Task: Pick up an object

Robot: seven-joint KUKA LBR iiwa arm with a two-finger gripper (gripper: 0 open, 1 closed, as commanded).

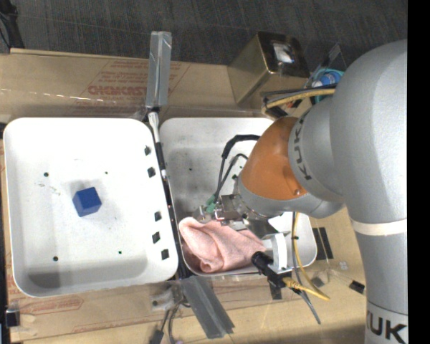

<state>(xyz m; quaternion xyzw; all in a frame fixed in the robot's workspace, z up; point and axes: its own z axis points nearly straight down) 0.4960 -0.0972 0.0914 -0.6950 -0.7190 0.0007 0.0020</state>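
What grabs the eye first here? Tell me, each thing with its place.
The big grey arm with its orange band comes in from the right, over the right bin. Under it, a pink cloth lies crumpled at that bin's near edge. A small blue cube sits alone in the left bin.
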